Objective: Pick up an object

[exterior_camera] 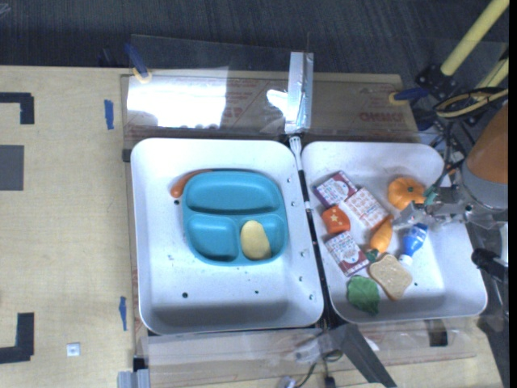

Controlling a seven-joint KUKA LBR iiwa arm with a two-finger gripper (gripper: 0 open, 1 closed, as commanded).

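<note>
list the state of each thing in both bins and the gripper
blue tray: flat in left bin
yellow lemon-like piece: in the tray's lower right compartment
toy carrot: lying loose, right bin
small pumpkin: upright, beside the gripper
bread slice: lying flat
gripper: low in right bin, grip unclear
</note>
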